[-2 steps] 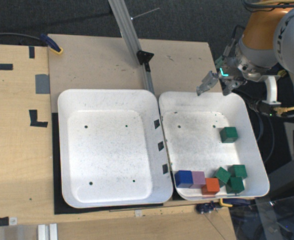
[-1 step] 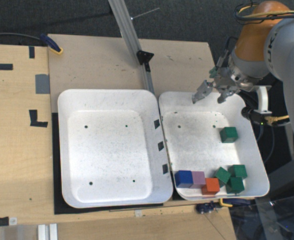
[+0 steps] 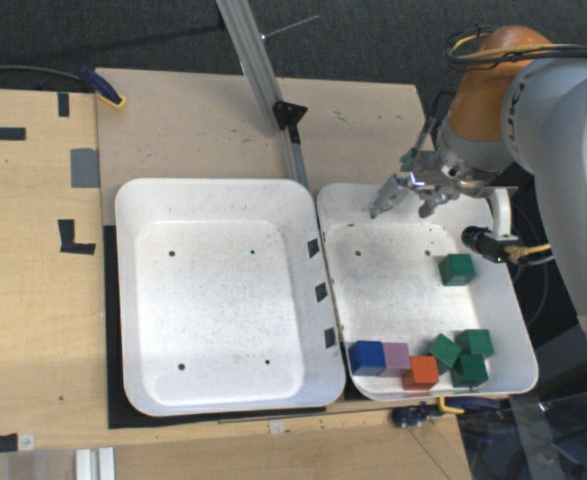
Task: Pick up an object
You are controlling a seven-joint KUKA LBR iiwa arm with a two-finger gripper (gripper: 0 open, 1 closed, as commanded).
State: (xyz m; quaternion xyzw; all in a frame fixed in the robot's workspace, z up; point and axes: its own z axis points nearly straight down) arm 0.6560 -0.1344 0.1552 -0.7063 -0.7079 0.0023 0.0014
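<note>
White plastic makes up the two shallow bins on the wooden bench [image 3: 373, 118], which lie side by side, their inner rims touching. The left bin [image 3: 133, 208] is the larger in view. The right bin [image 3: 348, 203] carries all the small blocks. The grey arm [image 3: 548, 118] with its orange band [image 3: 493, 88] reaches in from the right and ends over the far edge of the right bin, where the gripper [image 3: 405, 200] hangs with its two fingers spread apart, nothing between them. A slanted metal rail [image 3: 258, 63] crosses the bench from the far edge down to the gap between the bins. One green block [image 3: 456, 269] sits alone near the right wall of the right bin, well apart from the gripper. The rest cluster along that bin's near edge: a blue block [image 3: 367, 357] towards the near left corner, a pale purple block [image 3: 396, 356] touching it, an orange block [image 3: 423, 370] just beside that, and three more green blocks [image 3: 466, 353] packed together towards the near right corner. A blue and yellow clamp [image 3: 103, 86] lies at the far left corner of the bench.
</note>
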